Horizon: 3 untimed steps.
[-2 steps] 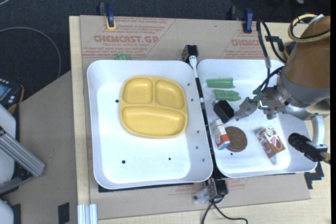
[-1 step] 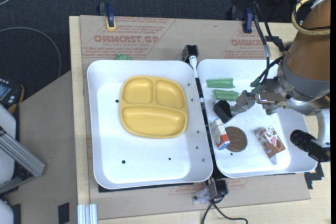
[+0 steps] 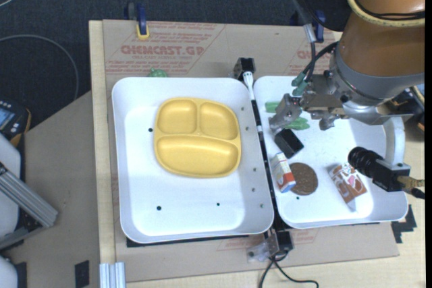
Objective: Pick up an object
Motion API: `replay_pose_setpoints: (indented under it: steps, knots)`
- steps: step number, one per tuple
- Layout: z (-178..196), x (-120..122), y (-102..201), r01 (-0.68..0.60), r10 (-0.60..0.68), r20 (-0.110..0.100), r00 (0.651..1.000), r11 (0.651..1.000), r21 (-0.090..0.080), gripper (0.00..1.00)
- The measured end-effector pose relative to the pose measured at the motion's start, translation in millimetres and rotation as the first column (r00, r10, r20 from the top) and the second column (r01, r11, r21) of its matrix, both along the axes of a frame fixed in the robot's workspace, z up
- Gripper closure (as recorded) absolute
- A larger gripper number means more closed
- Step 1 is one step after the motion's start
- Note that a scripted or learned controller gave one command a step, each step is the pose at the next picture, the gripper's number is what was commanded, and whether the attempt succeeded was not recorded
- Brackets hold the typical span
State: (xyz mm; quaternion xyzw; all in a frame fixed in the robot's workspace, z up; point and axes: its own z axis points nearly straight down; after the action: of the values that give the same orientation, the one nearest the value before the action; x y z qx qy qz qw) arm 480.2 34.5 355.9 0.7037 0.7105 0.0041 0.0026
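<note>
My gripper (image 3: pixel 289 114) hangs over the upper left part of the right bin (image 3: pixel 324 145), on a grey wrist under the orange band. A green object (image 3: pixel 275 106) lies right beneath it, partly hidden by the gripper. A small black block (image 3: pixel 289 141) lies just below the gripper. Lower in the bin are a red and white carton (image 3: pixel 283 172), a brown disc (image 3: pixel 305 180) touching it, and a brown and red packet (image 3: pixel 347 183). Nothing is visibly held.
The left bin (image 3: pixel 125 165) holds a yellow divided plate (image 3: pixel 198 138). A black cylindrical part (image 3: pixel 368 164) sticks over the right bin's right side. The arm's body covers the bin's upper right corner. A ridge (image 3: pixel 260 138) separates the two bins.
</note>
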Motion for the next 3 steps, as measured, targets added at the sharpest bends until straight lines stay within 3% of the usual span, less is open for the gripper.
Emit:
replay_pose_setpoints:
  steps: [1, 2, 3]
  knots:
    - [6, 0, -4, 0.008, -0.008, -0.006, 1.000, 1.000, -0.002, 1.00]
    - [84, 0, 74, 0.000, 0.000, 0.001, 1.000, 1.000, 0.002, 1.00]
    - [90, 0, 70, 0.008, -0.008, -0.005, 1.000, 1.000, -0.002, 1.00]
